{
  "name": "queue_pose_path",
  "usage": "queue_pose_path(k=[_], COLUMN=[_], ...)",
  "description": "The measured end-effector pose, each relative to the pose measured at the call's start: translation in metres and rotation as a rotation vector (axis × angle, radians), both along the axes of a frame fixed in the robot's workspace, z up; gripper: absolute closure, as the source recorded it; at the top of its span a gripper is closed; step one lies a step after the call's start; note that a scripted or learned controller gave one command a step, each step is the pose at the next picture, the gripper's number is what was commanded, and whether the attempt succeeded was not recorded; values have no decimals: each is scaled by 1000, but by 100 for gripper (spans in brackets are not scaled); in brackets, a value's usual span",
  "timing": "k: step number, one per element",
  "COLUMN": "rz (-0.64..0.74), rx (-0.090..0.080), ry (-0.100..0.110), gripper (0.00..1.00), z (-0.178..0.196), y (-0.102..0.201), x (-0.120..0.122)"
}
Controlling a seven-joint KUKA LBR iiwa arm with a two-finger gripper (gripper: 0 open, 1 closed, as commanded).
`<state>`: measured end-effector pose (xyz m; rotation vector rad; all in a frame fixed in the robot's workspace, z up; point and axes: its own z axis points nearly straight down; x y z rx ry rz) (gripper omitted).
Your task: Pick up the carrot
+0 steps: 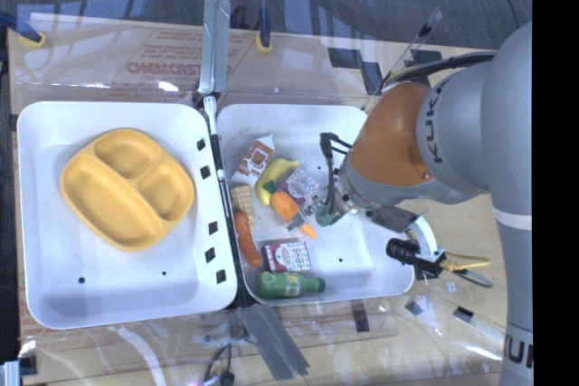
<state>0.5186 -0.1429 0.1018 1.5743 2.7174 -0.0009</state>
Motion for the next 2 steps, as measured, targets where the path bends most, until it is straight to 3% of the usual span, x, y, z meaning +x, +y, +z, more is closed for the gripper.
queue_pose_path(k=[1, 2], rz=[263, -33], rx=[1, 0], ry=[0, 0], gripper=[100, 100], z=[90, 218], y=[99, 134], x=[61, 116])
